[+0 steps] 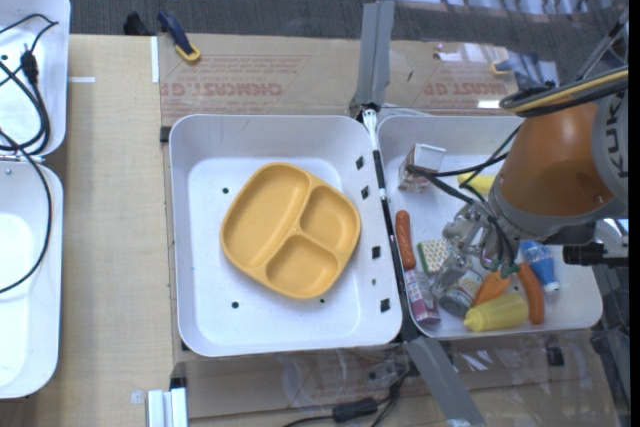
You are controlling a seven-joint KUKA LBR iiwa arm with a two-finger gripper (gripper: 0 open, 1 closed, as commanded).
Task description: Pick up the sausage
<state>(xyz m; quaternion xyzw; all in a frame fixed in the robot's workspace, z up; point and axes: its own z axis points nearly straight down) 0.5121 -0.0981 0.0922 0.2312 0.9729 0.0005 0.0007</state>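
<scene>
The sausage (404, 238), a reddish-brown link, lies lengthwise along the left wall of the right bin (455, 137). My gripper (468, 260) hangs low over the middle of that bin, a short way right of the sausage and not touching it. It sits amid a cluster of small items, and its metal parts blend with them. The orange band of the arm (555, 165) looms above and to the right.
The left bin (200, 215) holds a yellow divided plate (290, 230). Around the gripper lie a green waffle-like piece (434, 255), a carrot (492, 287), a yellow bottle (495, 315), a second sausage-like link (533, 293) and a small white box (428, 158).
</scene>
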